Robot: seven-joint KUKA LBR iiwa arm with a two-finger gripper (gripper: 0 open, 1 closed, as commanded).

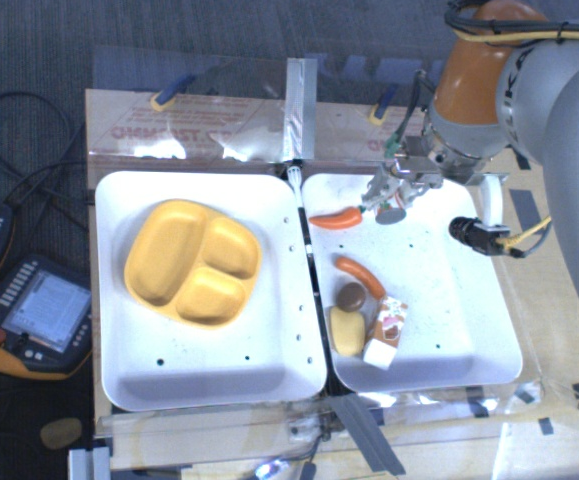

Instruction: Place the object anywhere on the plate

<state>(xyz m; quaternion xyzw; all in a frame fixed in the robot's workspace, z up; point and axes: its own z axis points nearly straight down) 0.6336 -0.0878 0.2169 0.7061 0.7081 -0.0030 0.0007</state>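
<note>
The yellow plate (pixel 194 261) with three dips sits in the left bin (pixel 119 368), and nothing lies on it yet. All the toy food is in the right bin (pixel 479 338), on the far side of the wall between the bins from the plate. The gripper (pixel 381 204) is over the top of that bin, well away from the plate, and its tips are right at the end of an orange carrot (pixel 336 218). It looks like the carrot is caught between the fingers by just its tip, so I think the gripper is closed on it, but the grip looks weak. That is the big risk: held by one end, the long carrot could swing, slip out and drop back into the bin. It also has to cross the wall between the bins to reach the plate, and it could bump that wall if it hangs low. A sausage (pixel 360 276), a brown ball (pixel 350 296), a yellow lump (pixel 347 330) and a small carton (pixel 387 333) lie nearer the front, away from the gripper.
</note>
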